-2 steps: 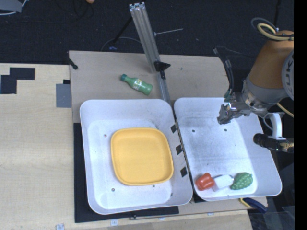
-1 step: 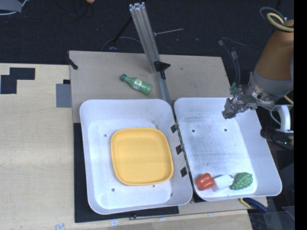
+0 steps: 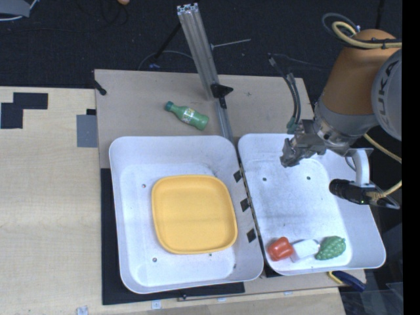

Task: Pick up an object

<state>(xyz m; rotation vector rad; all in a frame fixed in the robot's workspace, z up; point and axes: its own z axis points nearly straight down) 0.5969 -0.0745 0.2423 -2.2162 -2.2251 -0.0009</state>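
Starting at the left, we see the left bin (image 3: 125, 176) holding a yellow plate (image 3: 193, 213), which lies flat near the middle of its floor and takes up much of it. Behind that bin, on the bare bench (image 3: 138, 104), a small green bottle (image 3: 187, 115) lies on its side, well apart from both bins. Just to its right a grey metal rail (image 3: 203, 51) rises at a slant from the bench near the gap between the two bins.

Moving on, we come to the right bin (image 3: 295, 202). Its floor is mostly bare, and the things to pick sit in a row along its near edge: a red pepper (image 3: 280, 248) at the left, a small white object (image 3: 304, 249) just beside it, and a bumpy green object (image 3: 330, 247) touching or nearly touching the white one at the right.

Farther right and toward the back of that bin, the gripper (image 3: 293, 155) hangs over the far-left part of the bin floor, well apart from the three objects. We cannot tell how far it is parted, as its tip is dark and small, and we see nothing in it. Above it the arm's orange band (image 3: 354, 71) leads off to the right.
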